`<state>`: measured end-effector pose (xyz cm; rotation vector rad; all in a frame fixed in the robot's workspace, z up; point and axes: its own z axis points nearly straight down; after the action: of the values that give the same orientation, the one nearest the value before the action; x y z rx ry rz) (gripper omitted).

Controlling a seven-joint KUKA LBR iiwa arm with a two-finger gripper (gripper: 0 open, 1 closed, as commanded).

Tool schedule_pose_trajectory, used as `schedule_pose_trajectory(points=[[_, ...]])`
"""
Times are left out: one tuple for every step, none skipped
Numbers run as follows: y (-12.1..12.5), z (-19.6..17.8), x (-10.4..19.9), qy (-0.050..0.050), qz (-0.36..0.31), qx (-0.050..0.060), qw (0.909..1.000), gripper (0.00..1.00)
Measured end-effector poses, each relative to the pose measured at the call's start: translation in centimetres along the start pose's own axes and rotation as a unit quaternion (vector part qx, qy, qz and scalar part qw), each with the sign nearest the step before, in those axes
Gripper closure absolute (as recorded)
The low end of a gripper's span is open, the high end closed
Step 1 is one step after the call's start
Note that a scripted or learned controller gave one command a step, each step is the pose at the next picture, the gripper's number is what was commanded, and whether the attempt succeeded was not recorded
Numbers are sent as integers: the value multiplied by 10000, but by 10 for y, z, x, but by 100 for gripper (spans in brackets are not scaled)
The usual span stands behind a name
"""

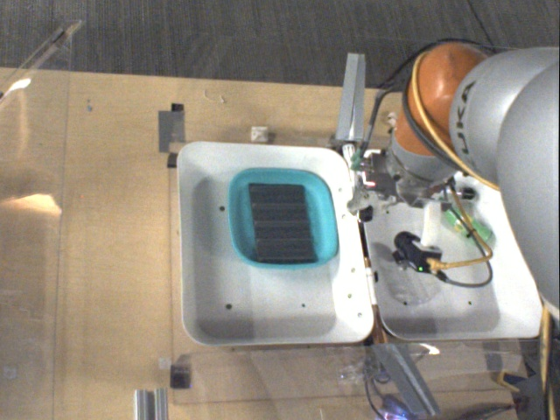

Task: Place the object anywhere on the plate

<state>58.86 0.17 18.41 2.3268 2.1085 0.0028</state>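
progress | dark ridged object (280, 223) is being seen lying flat on teal plate (326, 217), near and left of gripper (363, 191) | gripper opening: cannot be told | placement is being judged done; nothing apparently left

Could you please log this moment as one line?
gripper: above right bin | plate: in left bin | dark ribbed block: on plate | green item: in right bin

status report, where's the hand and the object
Hand over right bin, by the divider. Green object in right bin, not on teal plate. Plate in left bin, dark ridged insert on it.
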Motion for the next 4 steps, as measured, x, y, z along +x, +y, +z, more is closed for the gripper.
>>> schedule_pose_trajectory(points=[[0,0,0,1,0,-2,10000,0],[-37,-42,-26,4,243,-13,9997,0],[-67,-69,19,7,482,-13,9988,0],[-68,-57,13,3,621,-9,9981,0]])
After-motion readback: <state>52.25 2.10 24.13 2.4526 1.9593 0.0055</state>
